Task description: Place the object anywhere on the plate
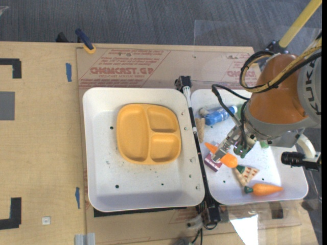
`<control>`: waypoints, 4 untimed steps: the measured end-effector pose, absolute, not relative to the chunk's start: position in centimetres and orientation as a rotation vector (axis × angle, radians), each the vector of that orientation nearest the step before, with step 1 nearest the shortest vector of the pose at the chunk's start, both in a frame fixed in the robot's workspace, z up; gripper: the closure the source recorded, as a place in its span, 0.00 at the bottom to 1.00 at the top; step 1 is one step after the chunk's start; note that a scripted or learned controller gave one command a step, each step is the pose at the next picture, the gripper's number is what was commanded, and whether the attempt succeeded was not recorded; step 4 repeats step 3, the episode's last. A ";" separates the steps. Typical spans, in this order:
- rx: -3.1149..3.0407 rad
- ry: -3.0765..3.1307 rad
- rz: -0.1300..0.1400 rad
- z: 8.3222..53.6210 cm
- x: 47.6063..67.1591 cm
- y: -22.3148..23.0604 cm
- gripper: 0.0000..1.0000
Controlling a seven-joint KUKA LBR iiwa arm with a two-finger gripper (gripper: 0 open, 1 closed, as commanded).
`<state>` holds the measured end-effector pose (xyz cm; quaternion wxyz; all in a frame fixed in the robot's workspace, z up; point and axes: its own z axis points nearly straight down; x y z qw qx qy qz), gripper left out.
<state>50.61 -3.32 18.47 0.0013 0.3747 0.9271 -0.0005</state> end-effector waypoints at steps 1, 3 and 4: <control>1.043 2.958 0.011 23.1 48.0 7.1 1.00; 1.309 2.852 0.001 23.2 56.0 12.7 0.00; 1.309 2.852 0.001 23.2 56.0 12.7 0.00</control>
